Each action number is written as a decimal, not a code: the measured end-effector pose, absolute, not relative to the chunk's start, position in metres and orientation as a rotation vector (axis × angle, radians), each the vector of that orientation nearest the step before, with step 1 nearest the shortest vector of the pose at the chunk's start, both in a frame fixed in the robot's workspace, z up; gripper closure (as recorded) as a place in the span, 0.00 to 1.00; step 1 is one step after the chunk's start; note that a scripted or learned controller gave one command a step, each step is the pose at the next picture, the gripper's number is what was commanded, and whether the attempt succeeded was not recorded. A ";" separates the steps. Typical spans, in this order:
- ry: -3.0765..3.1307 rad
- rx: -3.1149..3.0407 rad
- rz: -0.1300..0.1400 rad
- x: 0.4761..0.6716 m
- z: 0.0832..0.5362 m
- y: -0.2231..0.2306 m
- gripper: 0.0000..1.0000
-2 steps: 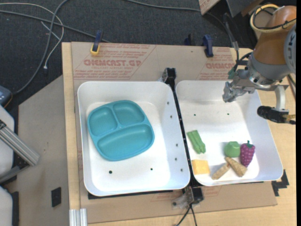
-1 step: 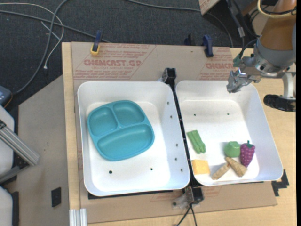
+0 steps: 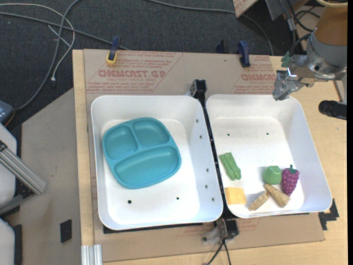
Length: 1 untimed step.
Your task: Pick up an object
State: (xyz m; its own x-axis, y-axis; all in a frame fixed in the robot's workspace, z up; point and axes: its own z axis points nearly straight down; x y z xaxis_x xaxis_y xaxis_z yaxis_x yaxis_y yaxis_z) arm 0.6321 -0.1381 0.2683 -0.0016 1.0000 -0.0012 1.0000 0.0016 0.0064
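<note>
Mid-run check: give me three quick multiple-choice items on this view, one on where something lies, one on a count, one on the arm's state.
1. The teal divided plate lies in: A the left bin, B the right bin, C on the cardboard.
2. Small items in the right bin: A two, B three, C six.
3. The gripper is: A down among the items, B over the right bin's far rim, C over the plate.

Answers: 1 A, the plate lies in the left bin. 2 C, six lie near its front edge. 3 B, it hangs at the far rim, apart from the items.
</note>
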 end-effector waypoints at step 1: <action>2.228 2.219 0.000 0.622 0.258 -0.096 1.00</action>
State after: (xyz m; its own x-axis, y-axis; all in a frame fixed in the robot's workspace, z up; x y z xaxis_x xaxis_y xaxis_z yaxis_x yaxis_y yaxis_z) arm 0.6218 -0.0960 0.2576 -0.0041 1.0000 0.0024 1.0000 0.0041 -0.0027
